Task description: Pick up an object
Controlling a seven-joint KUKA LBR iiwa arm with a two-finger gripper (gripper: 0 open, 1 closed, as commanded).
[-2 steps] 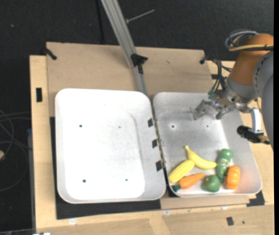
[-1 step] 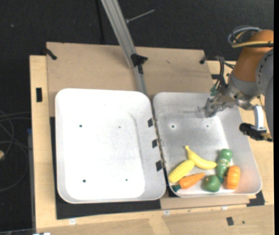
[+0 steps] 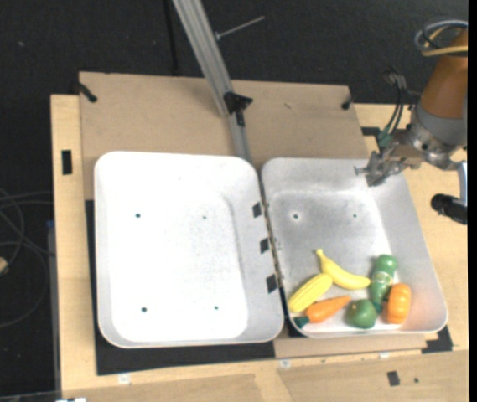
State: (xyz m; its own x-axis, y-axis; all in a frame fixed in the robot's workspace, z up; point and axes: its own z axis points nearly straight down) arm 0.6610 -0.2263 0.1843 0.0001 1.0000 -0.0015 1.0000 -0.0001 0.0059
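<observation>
Gripper [image 3: 375, 172]: hanging over the far right corner of the right bin [image 3: 322, 199]; finger state cannot be told, too small and blurred.
Arm [image 3: 443, 99]: reaching in from the right, its orange band showing above the wrist.
Objects: lying clustered in the right bin's near right corner, well apart from the gripper.
Cluster: banana [image 3: 341, 273], corn [image 3: 310, 292], carrot [image 3: 327, 309], green pieces [image 3: 380, 276], orange piece [image 3: 398, 302], all sitting close together.
Left bin [image 3: 175, 249]: sitting just beside the right bin.

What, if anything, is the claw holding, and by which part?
Nothing. The claw hangs over the right white bin's far corner, away from the toy food.
</observation>
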